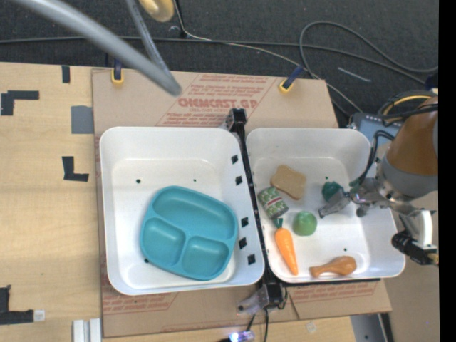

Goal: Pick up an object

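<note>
Green round ball [305, 223], untouched

A light wooden bench top [35, 212] marked with dark tape pieces [70, 168] carries a brown cardboard sheet [214, 97] printed in red and clipped by yellow clamps [117, 75], while beyond lies dark floor [370, 20] crossed by black cables [335, 38].

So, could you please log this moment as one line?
tool low in right bin | beside dark green object | carrot, green ball untouched
</note>
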